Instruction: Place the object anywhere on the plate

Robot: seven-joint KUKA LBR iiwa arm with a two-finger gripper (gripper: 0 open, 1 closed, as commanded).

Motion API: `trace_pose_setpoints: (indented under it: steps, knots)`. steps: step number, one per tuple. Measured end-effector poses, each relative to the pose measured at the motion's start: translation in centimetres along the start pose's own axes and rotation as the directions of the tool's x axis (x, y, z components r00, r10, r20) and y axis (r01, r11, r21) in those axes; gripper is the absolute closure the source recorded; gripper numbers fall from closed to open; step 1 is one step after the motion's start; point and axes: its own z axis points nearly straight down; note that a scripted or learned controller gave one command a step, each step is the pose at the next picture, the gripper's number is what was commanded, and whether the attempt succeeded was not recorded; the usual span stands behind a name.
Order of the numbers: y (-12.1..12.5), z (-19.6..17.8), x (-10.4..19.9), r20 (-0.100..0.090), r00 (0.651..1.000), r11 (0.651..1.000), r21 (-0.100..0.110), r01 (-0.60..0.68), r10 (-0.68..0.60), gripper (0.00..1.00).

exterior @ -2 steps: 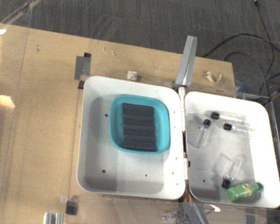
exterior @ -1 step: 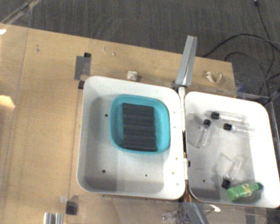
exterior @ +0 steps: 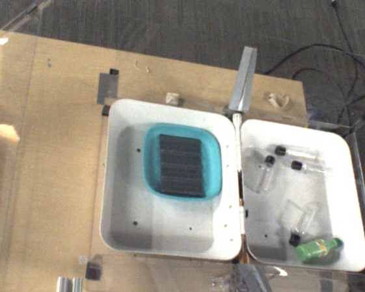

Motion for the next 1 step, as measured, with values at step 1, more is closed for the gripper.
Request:
trace_pose_setpoints:
  steps: [1]
  knots:
    - [-0.14,0.08,-0.60,0.002,1.000,1.000,0.002,-0.003,0.003,0.00]
